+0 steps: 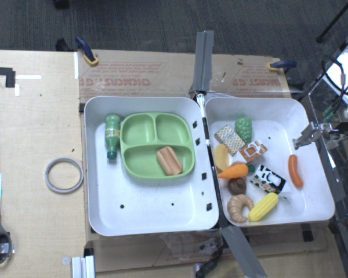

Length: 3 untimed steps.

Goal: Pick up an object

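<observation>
Sausage [295,171] lies in right bin [313,210], just below-left of gripper [306,136]; finger state unclear.

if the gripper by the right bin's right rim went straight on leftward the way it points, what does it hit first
Probably the orange-red toy sausage, lying just left of and slightly below the metal gripper in the right white bin. Depth is unclear from this slanted view, so it could pass above it.

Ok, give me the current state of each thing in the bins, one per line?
green bottle: lying flat, left bin, beside the plate.
green divided plate: upright, left bin.
hot dog: lying in the plate's lower compartment.
sausage: lying alone, right bin.
corn cob: lying against the croissant.
</observation>
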### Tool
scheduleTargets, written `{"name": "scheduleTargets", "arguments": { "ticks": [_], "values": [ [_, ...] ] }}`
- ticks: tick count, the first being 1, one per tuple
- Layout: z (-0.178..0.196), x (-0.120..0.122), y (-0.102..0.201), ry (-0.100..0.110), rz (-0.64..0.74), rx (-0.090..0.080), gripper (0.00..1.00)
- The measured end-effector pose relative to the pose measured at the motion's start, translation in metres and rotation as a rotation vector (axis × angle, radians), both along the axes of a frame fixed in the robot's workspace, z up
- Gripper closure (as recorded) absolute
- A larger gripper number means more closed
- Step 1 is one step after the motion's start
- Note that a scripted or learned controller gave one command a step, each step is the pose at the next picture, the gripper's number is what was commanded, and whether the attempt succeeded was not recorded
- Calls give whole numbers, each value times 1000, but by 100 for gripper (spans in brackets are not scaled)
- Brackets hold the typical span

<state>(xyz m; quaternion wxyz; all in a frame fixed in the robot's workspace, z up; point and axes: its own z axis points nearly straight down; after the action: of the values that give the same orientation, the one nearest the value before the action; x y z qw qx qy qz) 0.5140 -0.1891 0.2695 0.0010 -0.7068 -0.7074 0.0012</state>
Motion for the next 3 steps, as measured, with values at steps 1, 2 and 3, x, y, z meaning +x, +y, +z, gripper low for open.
{"name": "scheduleTargets", "arguments": {
  "ticks": [1,2,3],
  "values": [
    [-71,50,7,2,-374,-1,0],
    [-50,137,30,-1,-409,-2,0],
    [-140,143,80,0,-345,-1,0]
  ]
}}
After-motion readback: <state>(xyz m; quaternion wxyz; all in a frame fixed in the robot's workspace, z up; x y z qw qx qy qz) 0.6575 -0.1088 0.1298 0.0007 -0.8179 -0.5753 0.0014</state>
